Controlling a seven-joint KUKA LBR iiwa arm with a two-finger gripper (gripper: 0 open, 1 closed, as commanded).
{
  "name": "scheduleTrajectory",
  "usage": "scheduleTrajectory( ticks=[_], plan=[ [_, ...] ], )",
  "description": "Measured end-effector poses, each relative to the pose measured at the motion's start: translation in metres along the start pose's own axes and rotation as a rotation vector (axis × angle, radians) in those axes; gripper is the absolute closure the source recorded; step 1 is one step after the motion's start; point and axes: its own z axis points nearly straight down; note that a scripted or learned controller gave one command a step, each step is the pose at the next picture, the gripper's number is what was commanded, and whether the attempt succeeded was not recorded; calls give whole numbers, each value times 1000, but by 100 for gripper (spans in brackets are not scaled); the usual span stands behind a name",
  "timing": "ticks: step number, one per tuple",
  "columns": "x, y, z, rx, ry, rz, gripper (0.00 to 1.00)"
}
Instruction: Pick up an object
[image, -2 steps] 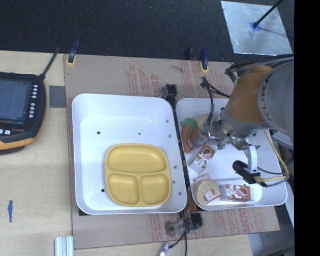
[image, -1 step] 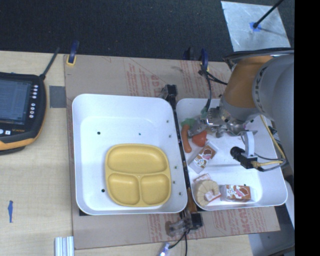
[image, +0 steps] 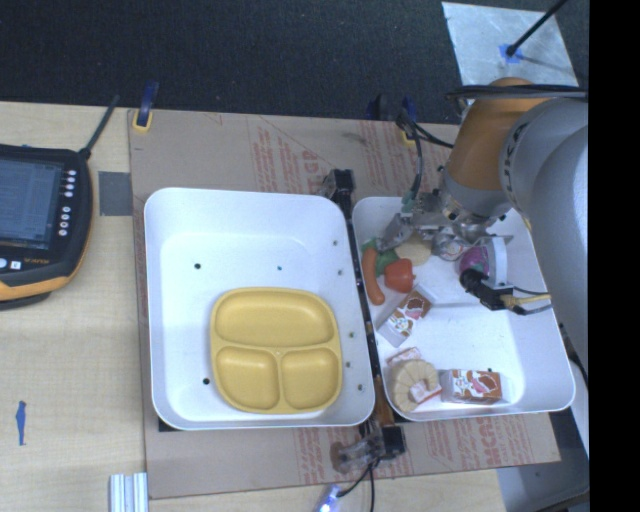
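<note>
Item: gripper (image: 437, 228), low over the far end of the right bin (image: 520, 345), beneath the grey arm (image: 545, 190) with its orange band; its opening and any hold cannot be told from this slant. Beside it: red tomato-like piece (image: 399, 274), orange carrot-like piece (image: 372, 277) against the left wall, magenta object (image: 474, 260) to its right. Nearer end: small printed carton (image: 405, 322), round cracker-like disc (image: 412, 380), flat packet (image: 470, 385). Left bin (image: 180, 240): yellow divided tray (image: 275, 350). Handling advice: choose the tomato or carrot piece, centre over one item alone, descend straight, and avoid the bin wall and neighbours.
</note>
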Motion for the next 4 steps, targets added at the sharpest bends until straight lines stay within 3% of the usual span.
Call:
scheduleTrajectory(
  ticks=[1,4],
  plan=[
    [-22,0,0,-1,-1,2,0],
    [-31,1,0,-3,-2,2,0]
  ],
)
